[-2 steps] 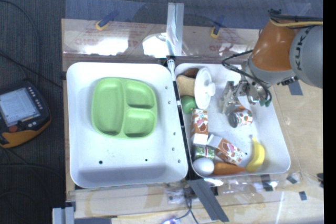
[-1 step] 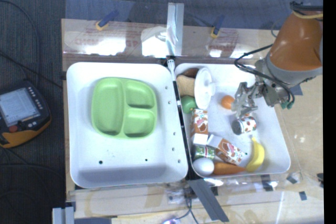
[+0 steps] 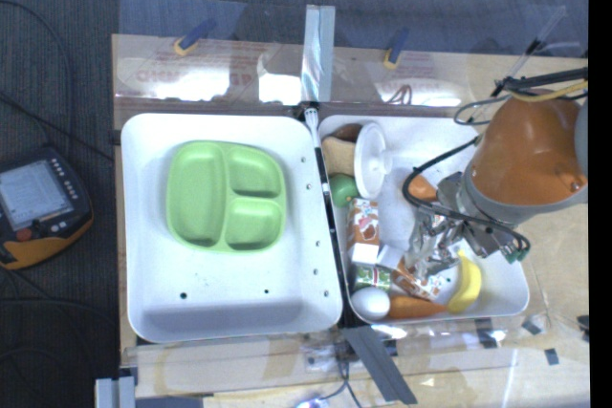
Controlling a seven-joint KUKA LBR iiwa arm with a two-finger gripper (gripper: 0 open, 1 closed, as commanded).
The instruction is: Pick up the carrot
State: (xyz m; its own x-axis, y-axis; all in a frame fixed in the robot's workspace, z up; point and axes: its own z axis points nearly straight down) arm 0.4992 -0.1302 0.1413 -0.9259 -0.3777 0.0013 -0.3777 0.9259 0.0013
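The carrot (image 3: 414, 308) is an orange, tapered piece lying along the front wall of the right bin (image 3: 512, 296), between a white egg (image 3: 371, 304) and a yellow banana (image 3: 466, 285). My gripper (image 3: 428, 253) hangs over the middle of that bin, just behind the carrot and a little above it. Nothing from the bin shows in its grasp. The orange band of the arm (image 3: 526, 153) covers the bin's right rear part.
The right bin also holds small cartons (image 3: 364, 226), a red and white packet (image 3: 421, 280), a white cup (image 3: 371, 160) on its side, a green item (image 3: 340, 189) and an orange item (image 3: 422, 188). A green divided plate (image 3: 227, 196) lies in the left bin (image 3: 229, 301).
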